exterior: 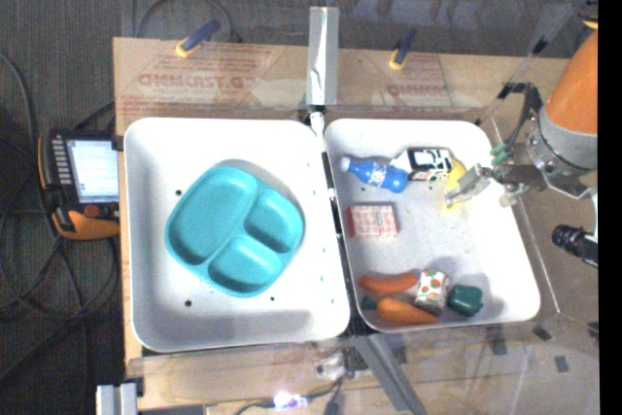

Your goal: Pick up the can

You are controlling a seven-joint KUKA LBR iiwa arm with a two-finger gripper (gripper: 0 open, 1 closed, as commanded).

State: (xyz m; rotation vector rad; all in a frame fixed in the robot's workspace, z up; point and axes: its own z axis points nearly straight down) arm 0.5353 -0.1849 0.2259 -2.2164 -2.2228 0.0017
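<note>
A small dark green can (466, 299) lies in the front right corner of the right bin (505, 253), beside a patterned cube (431, 287). My gripper (483, 190) hangs over the bin's right side, well behind the can and apart from it. Its fingers are spread open, and nothing sits between them. The grey arm with its orange band (573, 97) comes in from the right.
The right bin also holds a blue bottle (378, 174), a black-and-white packet (429, 160), a pink box (373, 221) and two carrots (397, 296). A teal divided tray (235, 226) lies in the left bin (146, 287). A handheld pendant (83, 180) rests at the far left.
</note>
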